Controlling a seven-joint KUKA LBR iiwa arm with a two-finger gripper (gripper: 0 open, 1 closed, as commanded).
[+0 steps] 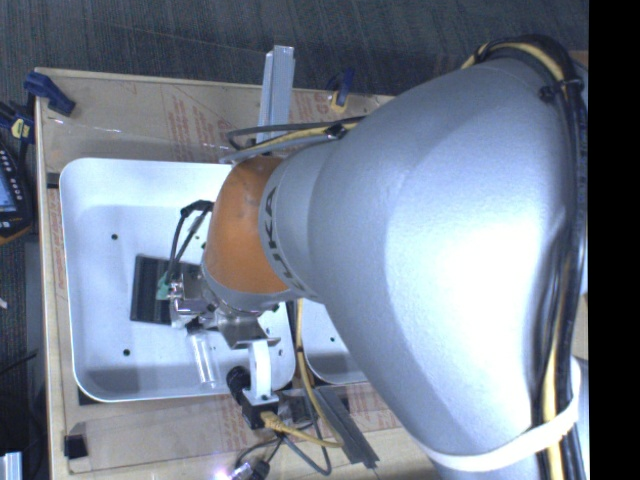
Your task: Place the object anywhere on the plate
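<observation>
Plate point(150, 288) (dark, flat in the left bin point(90, 198)) sits under the gripper point(205, 353), finger state I cannot tell, object unseen; judging placement step, next needs confirmed release.

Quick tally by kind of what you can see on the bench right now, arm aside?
White bins: 2 (left bin, edge of the right bin under the arm)
Dark flat plate: 1, in the left bin, partly hidden by the wrist
Blue clamps: 2
Total: 5
</observation>
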